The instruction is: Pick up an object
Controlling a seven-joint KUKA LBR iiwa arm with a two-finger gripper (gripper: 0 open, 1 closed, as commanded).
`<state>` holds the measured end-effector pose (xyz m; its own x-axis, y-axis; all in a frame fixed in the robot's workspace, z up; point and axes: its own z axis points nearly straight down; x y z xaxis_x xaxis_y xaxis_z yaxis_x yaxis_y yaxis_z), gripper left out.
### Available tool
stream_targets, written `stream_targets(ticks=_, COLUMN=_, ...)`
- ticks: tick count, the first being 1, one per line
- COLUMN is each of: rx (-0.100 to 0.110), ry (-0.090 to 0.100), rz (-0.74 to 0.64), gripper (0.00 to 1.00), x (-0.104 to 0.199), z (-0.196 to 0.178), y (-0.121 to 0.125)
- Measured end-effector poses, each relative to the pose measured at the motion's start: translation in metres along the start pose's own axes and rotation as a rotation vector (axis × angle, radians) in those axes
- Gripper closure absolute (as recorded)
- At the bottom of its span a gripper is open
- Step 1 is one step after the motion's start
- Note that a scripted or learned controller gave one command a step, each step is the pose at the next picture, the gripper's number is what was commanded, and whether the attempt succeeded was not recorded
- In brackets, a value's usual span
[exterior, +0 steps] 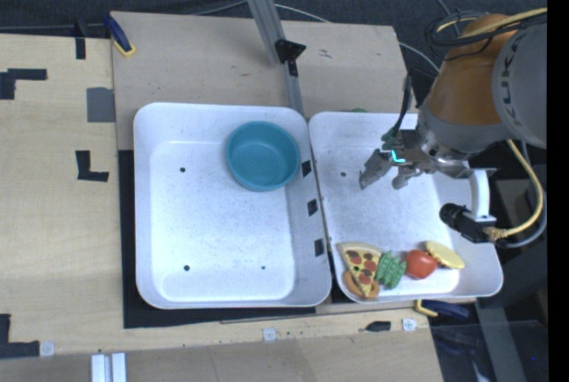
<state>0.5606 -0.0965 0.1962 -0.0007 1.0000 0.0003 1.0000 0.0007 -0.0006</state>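
My gripper [385,175] hangs over the middle of the right bin [356,140], its two fingers spread apart with nothing between them. Along the right bin's near edge lie a pizza slice [357,266], a green leafy toy [389,268], a red tomato [420,264] and a yellow piece [444,254]. These toys sit well below and in front of the gripper, apart from it. A blue bowl [261,155] rests in the far right part of the left bin [178,220].
A grey pole [262,3] slants down from the top to the seam between the bins. The arm's grey and orange body [480,96] overhangs the right bin's far right side. Cables run behind the bench.
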Motion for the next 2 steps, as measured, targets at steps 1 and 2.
stream_targets(ticks=1, rx=0.0, ry=0.0, rz=0.0, gripper=0.0, x=0.0, z=0.0, y=0.0)
stream_targets(ticks=2, rx=0.004, ry=0.0, rz=0.0, gripper=0.0, x=-0.002, z=0.043, y=0.001)
